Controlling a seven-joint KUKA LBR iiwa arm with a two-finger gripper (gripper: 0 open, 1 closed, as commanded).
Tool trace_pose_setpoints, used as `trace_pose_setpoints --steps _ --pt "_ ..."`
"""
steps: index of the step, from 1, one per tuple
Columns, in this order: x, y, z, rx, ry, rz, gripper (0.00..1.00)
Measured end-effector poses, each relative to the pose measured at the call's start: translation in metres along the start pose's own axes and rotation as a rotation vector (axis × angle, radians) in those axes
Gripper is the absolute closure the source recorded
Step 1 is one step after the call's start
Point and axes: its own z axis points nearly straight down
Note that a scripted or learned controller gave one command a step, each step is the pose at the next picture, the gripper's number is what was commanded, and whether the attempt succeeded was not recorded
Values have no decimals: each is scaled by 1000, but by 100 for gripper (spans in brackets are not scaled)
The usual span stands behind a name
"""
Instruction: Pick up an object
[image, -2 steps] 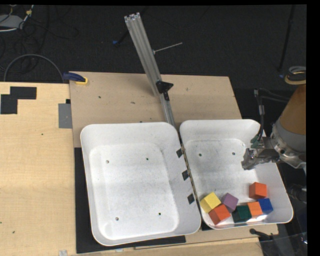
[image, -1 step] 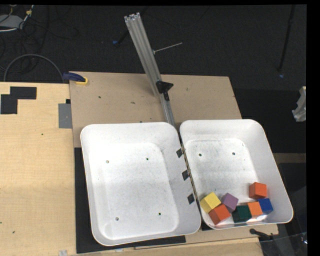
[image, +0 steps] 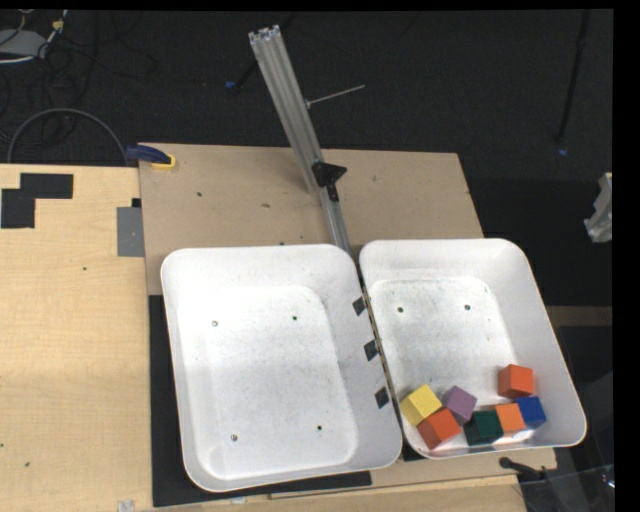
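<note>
- Two shallow white bins side by side on a pale wooden surface: left bin and right bin, touching along a seam held by small black clips.
- Seven small blocks gathered in the near corner of the right bin: yellow block, purple block, red block, green block, orange block and blue block, packed close, most of them touching.
- One more, a red-orange block, just beside the cluster toward the far side, with bare bin floor showing on its far and left faces.
- State of the fingers: cannot tell.
- Probably at the very start of the step, with nothing lifted yet.
- Best target, as a judgement: the red-orange block, since free sides leave room for fingers to drop on either flank.
- Advisable to come straight down, line the fingers up with two flat opposite faces, and keep well off the sloping bin wall close by.
- Risk with the packed blocks: fingers landing on a neighbour, or wedging two together.
- Blocks cube-like, matte, hard-edged, likely painted wood or foam, so flat faces should grip well.
- Bins smooth moulded plastic with rounded corners and grey-speckled floors.
- Ribbed aluminium strut slanting up from the far end of the seam.
</note>
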Motion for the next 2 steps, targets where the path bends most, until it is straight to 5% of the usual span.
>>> trace_pose_setpoints --steps 1,2 --pt "116 -17 -35 -4 2 7 100" --pt "113 -17 -33 -1 1 11 0"
